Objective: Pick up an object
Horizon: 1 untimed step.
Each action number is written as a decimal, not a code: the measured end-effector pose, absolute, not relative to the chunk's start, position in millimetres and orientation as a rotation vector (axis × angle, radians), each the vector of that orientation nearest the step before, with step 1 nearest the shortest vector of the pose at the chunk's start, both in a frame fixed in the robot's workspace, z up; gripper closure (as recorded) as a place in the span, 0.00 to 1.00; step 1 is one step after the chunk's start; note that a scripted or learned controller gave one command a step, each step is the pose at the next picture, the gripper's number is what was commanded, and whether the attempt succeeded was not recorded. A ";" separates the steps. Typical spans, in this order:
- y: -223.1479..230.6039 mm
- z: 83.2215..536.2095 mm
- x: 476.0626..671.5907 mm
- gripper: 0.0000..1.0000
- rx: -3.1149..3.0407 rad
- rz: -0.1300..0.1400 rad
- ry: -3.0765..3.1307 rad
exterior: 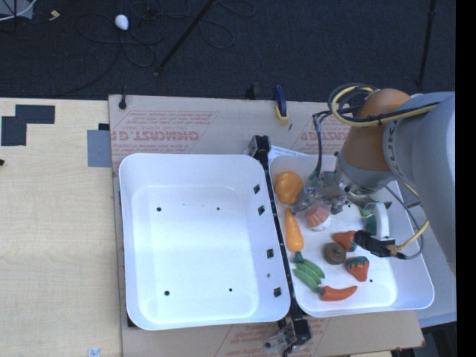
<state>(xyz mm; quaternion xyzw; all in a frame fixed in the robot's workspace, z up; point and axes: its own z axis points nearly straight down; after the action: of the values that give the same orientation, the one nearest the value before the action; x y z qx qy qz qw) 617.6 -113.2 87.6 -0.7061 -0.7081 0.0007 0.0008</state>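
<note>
The gripper (321, 199) is lowered over a pinkish toy (318, 216) in the right bin (416, 292); its grip cannot be told. The descent should be centred, clear of the neighbouring orange toy (288, 186).

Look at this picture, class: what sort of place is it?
Probably a robotics lab: a robot arm reaches over two white bins, one holding toy food, with cables on the floor.
</note>
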 end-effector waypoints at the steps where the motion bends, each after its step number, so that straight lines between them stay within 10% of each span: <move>1: -113.8 96.9 616.1 1.00 -2.217 0.005 -2.219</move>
<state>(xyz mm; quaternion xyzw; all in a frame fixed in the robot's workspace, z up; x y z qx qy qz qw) 616.1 -113.8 96.9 -0.7068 -0.7074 0.0016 0.0027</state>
